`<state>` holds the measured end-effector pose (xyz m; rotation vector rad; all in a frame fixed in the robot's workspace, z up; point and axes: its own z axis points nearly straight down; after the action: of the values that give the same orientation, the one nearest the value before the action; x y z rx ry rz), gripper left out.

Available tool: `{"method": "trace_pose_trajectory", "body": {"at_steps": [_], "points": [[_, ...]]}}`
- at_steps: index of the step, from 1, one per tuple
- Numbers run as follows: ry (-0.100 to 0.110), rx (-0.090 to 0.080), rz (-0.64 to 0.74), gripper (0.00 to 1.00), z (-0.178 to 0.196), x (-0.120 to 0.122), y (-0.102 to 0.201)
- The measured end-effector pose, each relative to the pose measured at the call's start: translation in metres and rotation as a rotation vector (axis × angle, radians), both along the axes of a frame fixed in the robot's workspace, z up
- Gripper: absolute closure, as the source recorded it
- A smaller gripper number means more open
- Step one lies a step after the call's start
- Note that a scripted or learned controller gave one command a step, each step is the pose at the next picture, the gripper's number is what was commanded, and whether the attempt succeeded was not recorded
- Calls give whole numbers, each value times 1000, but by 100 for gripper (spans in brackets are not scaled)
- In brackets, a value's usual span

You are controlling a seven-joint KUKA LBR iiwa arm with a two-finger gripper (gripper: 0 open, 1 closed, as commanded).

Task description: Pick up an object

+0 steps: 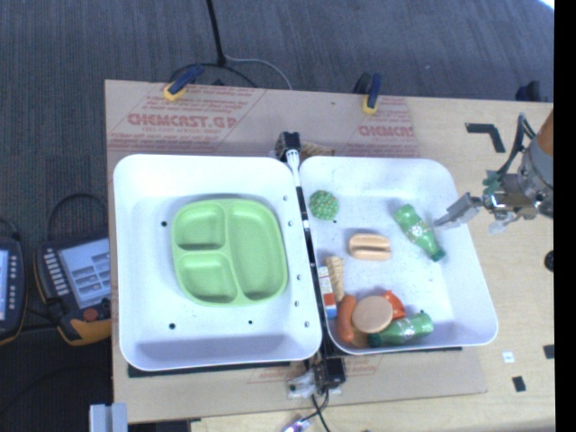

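Note:
The right bin (468, 268) holds several toy foods. A green bottle (418, 230) lies near its right wall, with a hot dog bun (369, 246) to its left and a green bumpy ball (324, 205) further left. My gripper (472, 217) hangs over the bin's right rim, just right of the green bottle. Its fingers are spread open with nothing between them, and one fingertip (447, 219) points toward the bottle.
A pile sits at the right bin's front: a tan round disc (372, 314), a green vegetable (403, 329), an orange carrot (346, 319) and a striped box (335, 277). The left bin (135, 241) holds a green divided plate (229, 250). Clamps (370, 93) grip the far board edge.

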<state>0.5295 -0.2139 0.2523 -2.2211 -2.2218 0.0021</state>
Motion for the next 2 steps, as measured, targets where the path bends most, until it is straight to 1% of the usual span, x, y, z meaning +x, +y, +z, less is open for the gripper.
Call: {"method": "trace_pose_trajectory", "body": {"at_steps": [1,2], "points": [[3,2,45,0,-86,49,12],[-1,-1,14,0,-160,124,17]]}}
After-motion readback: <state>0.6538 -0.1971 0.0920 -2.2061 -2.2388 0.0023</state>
